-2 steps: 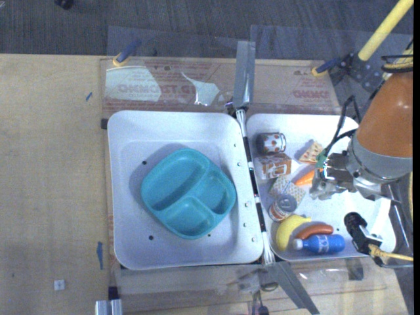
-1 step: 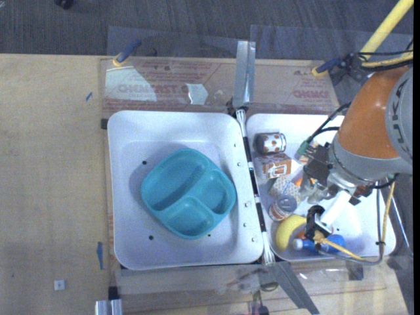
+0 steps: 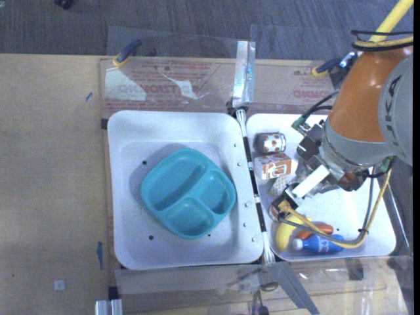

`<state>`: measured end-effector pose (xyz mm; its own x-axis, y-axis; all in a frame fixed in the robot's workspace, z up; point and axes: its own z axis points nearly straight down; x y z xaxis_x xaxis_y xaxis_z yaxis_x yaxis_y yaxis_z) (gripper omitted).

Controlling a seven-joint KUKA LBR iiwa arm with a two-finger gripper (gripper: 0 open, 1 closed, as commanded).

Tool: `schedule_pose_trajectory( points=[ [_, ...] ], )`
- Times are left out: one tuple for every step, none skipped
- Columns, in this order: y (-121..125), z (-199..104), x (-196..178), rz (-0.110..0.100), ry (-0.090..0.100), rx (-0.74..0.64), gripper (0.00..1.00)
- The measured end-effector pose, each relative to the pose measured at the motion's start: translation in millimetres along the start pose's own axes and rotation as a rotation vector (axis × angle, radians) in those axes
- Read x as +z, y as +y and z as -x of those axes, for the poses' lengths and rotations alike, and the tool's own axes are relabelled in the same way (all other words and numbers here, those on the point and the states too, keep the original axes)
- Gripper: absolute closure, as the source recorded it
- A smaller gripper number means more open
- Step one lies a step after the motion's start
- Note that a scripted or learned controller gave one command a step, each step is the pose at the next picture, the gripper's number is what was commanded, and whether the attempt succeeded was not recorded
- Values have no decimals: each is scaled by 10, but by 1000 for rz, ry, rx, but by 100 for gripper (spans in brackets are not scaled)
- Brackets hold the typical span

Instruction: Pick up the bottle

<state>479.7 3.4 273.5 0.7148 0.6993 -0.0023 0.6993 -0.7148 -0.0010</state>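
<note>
The desk (image 3: 46,176) is tan and wide, and it carries two white bins side by side. The left bin (image 3: 125,136) is the landmark here, and everything else is told from it. A big grey arm (image 3: 367,104) with an orange band reaches in from the far side, well to the right of the left bin, and hangs over the right bin (image 3: 384,238), which touches the left bin along one long edge. Inside the left bin, near its middle, lies a teal tray (image 3: 188,193) with three sections, turned at a slant. At the end of the arm, just right of the left bin's right edge, is the claw (image 3: 283,205); it points down toward the things in the right bin, and it is hard to tell whether it is apart or together, because wires and other things crowd around it. The blue bottle (image 3: 323,245) with a white cap lies on its side to the right of the left bin's near right corner, close to the front wall of the right bin. A yellow thing (image 3: 283,236) lies just beside the bottle's cap end. A small orange and white box (image 3: 275,168) sits just right of the left bin's edge, and a small brown can (image 3: 270,142) lies just behind it.
</note>
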Motion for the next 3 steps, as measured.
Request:
schedule_pose_trajectory(
  points=[
    [-193,-177,293,-4,-2,416,100],
    [-546,-526,258,-1,0,433,100],
    [-439,-1166,254,2,4,577,100]
  ],
)
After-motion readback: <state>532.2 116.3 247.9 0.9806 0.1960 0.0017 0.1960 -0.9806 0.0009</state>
